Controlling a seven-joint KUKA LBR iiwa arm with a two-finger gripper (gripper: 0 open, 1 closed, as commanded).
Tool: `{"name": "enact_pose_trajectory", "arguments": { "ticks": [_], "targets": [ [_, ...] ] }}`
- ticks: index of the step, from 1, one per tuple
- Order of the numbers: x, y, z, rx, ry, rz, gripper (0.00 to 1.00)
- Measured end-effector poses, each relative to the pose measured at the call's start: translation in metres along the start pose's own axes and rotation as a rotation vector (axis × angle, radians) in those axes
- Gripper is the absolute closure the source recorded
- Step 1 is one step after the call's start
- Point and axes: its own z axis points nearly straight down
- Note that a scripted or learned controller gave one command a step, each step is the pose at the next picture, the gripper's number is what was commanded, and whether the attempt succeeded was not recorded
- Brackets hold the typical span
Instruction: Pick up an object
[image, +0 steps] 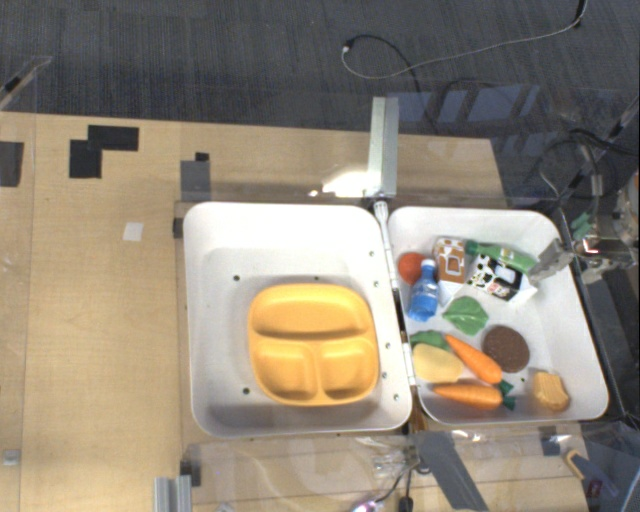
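The right white bin (590, 345) holds several toy foods. A red ball (409, 266) and a blue bottle (425, 296) lie by its left wall. A small brown-and-white box (451, 257), a green packet (503, 255) and a black-and-white box (497, 279) sit at the back. A green leaf (466, 314), a brown disc (507, 347), two carrots (473, 359) and a tan chunk (549, 391) lie nearer the front. My gripper (553, 260) reaches in from the right, at the bin's back right, just right of the black-and-white box. Nothing shows in its grasp.
The left white bin (215, 300) bears a yellow divided tray (312, 340). A metal post (383, 150) stands behind the wall between the bins. Cables and arm hardware (600, 235) crowd the right edge. A pale yellow piece (437, 364) lies beside the carrots.
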Motion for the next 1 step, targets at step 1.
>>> {"name": "enact_pose_trajectory", "arguments": {
  "ticks": [1],
  "targets": [
    [-0.0122, -0.0117, -0.0111, -0.002, -0.001, 0.149, 0.00]
  ]
}}
